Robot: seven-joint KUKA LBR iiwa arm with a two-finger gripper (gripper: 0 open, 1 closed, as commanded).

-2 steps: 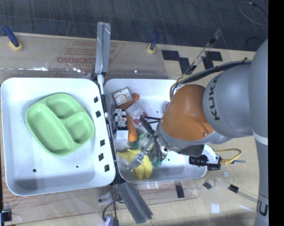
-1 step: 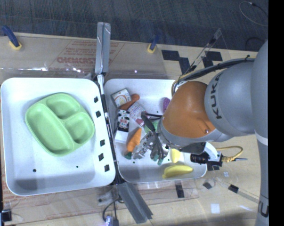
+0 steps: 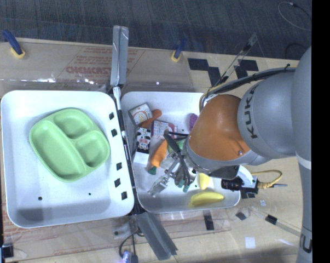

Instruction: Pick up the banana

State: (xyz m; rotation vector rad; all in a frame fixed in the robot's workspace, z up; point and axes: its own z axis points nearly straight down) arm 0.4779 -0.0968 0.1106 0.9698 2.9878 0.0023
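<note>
The banana (image 3: 207,198) is yellow and lies flat near the front edge of the right bin (image 3: 170,206). A second yellow piece (image 3: 204,181) sits just behind it, partly under the arm. My gripper (image 3: 169,189) hangs low over the bin's front middle, left of the banana and apart from it. Its fingers are spread open, one silver fingertip (image 3: 153,190) pointing front-left, and nothing shows between them. The orange wrist band (image 3: 216,130) hides the bin's right part.
An orange carrot (image 3: 158,153), a printed card (image 3: 143,141), a small box (image 3: 140,114) and a purple item (image 3: 193,119) crowd the right bin behind the gripper. The left bin (image 3: 22,201) holds a green divided plate (image 3: 70,142). A cable (image 3: 266,182) trails front-right.
</note>
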